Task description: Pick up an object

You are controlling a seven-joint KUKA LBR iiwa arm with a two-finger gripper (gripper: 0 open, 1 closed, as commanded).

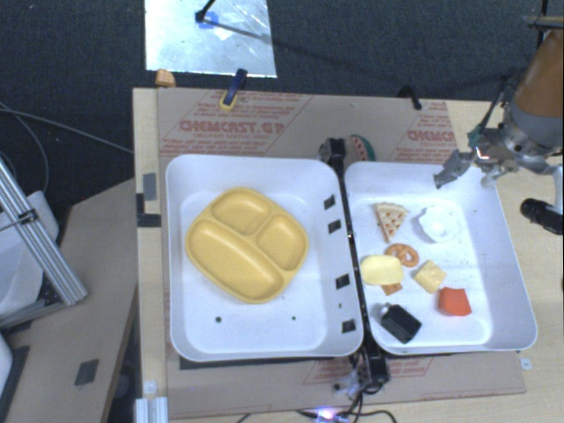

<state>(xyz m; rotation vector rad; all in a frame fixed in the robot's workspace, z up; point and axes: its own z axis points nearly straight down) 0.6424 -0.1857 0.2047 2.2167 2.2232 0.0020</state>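
Note:
The right bin (pixel 507 263) holds several small items: a pizza-slice toy (pixel 389 219), a white round piece (pixel 438 225), a pretzel (pixel 405 255), a yellow lump (pixel 381 270), a pale yellow cube (pixel 430 276), an orange-red block (pixel 454 301) and a black block (pixel 399 322). My gripper (pixel 467 167) hangs over the far edge of the right bin, above and beyond the white piece. Nothing shows between its fingers.
The left bin (pixel 185 192) carries a yellow divided plate (pixel 246 243). A shiny metal sheet (pixel 210 23) lies on the dark floor beyond the bench. A yellow and blue clip (pixel 233 90) rests on the cardboard behind the bins. Metal framing (pixel 35 245) stands at the left.

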